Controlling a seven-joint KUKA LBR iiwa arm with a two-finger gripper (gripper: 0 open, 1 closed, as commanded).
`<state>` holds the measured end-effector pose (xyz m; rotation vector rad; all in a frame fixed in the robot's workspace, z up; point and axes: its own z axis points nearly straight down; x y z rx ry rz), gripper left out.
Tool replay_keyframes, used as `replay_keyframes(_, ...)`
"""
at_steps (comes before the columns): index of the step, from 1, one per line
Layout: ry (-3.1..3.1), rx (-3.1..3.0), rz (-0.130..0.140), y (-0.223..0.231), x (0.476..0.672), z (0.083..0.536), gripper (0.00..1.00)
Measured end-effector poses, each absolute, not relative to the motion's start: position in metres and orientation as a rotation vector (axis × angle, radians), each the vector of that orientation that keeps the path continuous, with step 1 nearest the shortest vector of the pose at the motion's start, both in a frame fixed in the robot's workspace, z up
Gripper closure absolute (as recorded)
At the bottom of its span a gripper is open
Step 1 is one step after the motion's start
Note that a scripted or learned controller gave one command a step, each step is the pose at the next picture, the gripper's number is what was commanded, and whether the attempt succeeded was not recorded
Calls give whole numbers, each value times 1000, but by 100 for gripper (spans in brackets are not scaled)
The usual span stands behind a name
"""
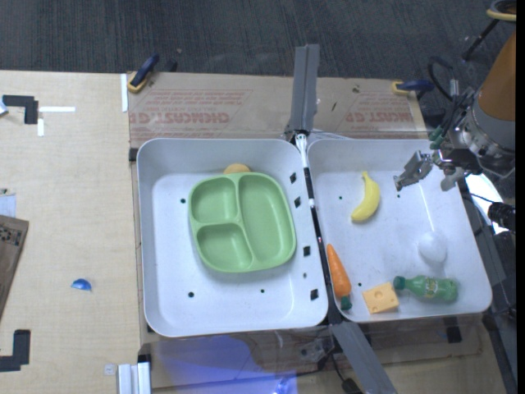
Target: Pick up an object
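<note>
Yellow curved banana (366, 198) on white right bin (459, 245), open empty fingers (428, 171) just beside

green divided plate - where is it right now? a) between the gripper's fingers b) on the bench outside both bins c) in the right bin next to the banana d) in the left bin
d: the green divided plate lies flat on the floor of the left bin, while the banana lies in the right bin.

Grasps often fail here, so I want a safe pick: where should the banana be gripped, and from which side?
Probably grip the banana across its thick middle, coming straight down. It lies flat on the right bin floor, curved, apart from the carrot, with bare floor either side.
</note>
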<state>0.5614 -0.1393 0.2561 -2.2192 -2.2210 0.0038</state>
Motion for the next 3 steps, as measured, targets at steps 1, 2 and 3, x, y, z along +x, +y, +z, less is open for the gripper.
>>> replay_keyframes(1, -2168, -2275, 2, -146, 604, 281, 0)
replay_keyframes(2, -2314, -2123, 3, -131, 615, 126, 0)
replay_keyframes(3, -2227, -2213, 2, -126, 617, 91, 0)
